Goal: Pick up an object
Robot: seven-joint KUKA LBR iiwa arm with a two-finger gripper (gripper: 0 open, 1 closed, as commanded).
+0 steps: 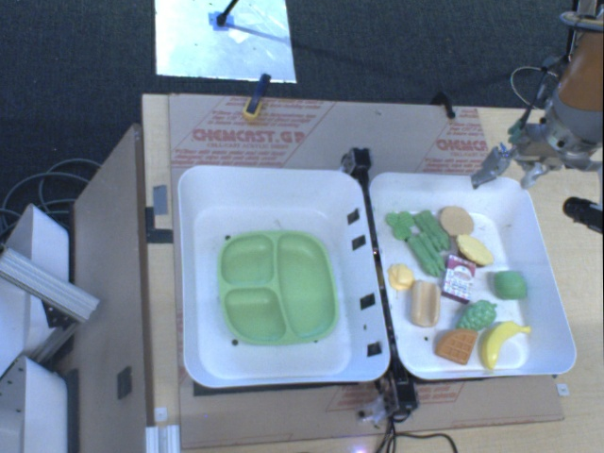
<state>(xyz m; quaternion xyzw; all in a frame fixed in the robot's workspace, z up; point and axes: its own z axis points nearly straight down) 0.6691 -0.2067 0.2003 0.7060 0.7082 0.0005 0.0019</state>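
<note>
A: Where does the gripper [507, 168] stand?

B: At about two o'clock in the view, over the far rim of the right bin [545, 243], near its back right corner. Its two fingers are spread apart with nothing between them.

A: How much open room is there?

B: The left bin [198, 253] has bare white floor all around a green divided plate [278, 286], which sits near its middle. In the right bin, the far strip under the gripper and the band along the right wall are bare; the food is crowded toward the centre and near edge.

A: And the objects relative to the jaws?

B: All lie toward seven o'clock from them. Nearest is a tan round piece [457, 220], with a yellow oval piece [475, 250] just beside it. The green beans [421, 238] lie farther left.

A: The count?

B: Ten pieces, I think, though the cluster overlaps: those three, a small red box [460, 278], a green lump [511, 284], a small yellow piece [401, 276], a tan roll [425, 303], a broccoli-like piece [478, 314], an orange waffle [457, 346] and one banana [500, 339] at the near edge. One plate, two bins.
</note>
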